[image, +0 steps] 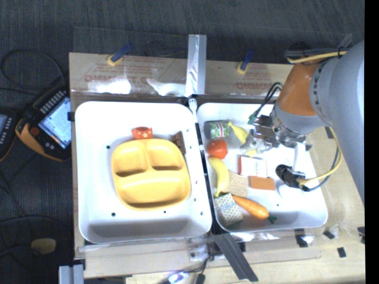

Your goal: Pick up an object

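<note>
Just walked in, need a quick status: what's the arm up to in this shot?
The arm reaches in from the right, its gripper low over the right bin, near the bin's upper middle. I see nothing between its fingers. That bin holds a tomato, a banana, a carrot, a white card and other small items. The left bin holds a yellow divided tray.

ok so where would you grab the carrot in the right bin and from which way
Grip the carrot across its thick orange middle, coming straight down from above. It lies flat on the bin floor, running diagonally with its green end toward the lower right. Set the fingers across its narrow width. Its upper-left end sits close to the cracker, so the middle probably gives more room.
</note>
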Available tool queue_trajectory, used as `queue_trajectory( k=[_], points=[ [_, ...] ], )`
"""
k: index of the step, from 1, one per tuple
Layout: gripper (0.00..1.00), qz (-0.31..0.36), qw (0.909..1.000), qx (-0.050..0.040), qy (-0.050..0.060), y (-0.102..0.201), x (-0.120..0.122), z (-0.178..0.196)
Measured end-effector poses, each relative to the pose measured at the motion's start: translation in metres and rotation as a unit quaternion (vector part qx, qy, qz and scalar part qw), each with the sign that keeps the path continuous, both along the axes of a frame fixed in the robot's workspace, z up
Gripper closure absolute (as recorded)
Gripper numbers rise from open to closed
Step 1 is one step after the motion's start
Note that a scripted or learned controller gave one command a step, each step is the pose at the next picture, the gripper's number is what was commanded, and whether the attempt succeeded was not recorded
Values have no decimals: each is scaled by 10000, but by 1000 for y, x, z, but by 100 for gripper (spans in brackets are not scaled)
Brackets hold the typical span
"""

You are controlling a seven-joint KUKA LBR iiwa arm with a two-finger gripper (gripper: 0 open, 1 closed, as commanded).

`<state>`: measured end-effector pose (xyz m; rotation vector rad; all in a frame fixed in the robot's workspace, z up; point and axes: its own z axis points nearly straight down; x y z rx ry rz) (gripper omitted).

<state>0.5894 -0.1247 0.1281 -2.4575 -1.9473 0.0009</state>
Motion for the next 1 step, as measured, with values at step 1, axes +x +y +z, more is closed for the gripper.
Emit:
queue_trajectory(
  k=[1],
  points=[
    [100,1668,9860,-24,-14,52,-12,65]
  ],
)
